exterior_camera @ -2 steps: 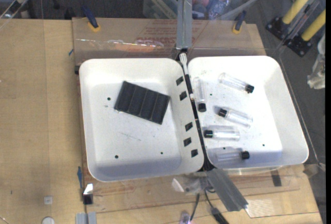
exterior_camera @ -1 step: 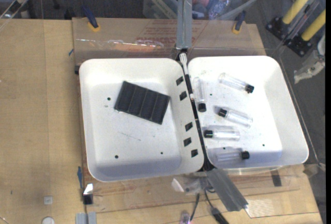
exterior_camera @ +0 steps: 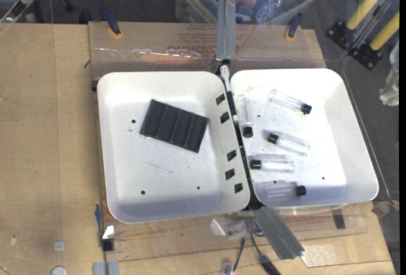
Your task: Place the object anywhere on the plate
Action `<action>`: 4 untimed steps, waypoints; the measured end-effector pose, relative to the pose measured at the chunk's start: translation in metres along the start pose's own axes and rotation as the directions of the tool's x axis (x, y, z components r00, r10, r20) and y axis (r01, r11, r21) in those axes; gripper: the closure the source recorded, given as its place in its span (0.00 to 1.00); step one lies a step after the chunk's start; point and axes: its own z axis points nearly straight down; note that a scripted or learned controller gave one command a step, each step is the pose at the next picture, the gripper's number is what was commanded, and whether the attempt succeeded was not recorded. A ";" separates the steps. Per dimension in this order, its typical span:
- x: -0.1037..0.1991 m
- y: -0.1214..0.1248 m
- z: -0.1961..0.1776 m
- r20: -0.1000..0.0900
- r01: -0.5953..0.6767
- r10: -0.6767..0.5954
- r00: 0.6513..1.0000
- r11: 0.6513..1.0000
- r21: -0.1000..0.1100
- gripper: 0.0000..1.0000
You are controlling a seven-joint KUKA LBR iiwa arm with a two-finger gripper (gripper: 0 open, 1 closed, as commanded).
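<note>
Camera view looks down on two white bins side by side on a wooden bench. On the left, the left bin [exterior_camera: 120, 197] holds a flat black plate [exterior_camera: 174, 126] with ridges, lying a bit tilted, near the upper middle of that bin. Nothing rests on the plate. Small black squares [exterior_camera: 229, 155] run in a row down the wall between the bins.

On the right, the right bin [exterior_camera: 355, 166] holds five clear tubes with black caps, all lying down and apart from each other. One tube [exterior_camera: 244, 116] lies close beside the middle wall.

I cannot tell if the pincer is open or closed.

Faint red print [exterior_camera: 190, 45] shows on the cardboard above the bins, too blurry to read.
</note>
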 end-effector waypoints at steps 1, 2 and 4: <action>0.000 0.000 0.000 0.000 0.001 -0.001 1.000 1.000 0.000 0.00; 0.001 0.001 -0.010 0.002 0.003 -0.003 1.000 1.000 -0.002 1.00; 0.002 0.002 -0.020 0.003 0.006 -0.006 1.000 1.000 -0.004 1.00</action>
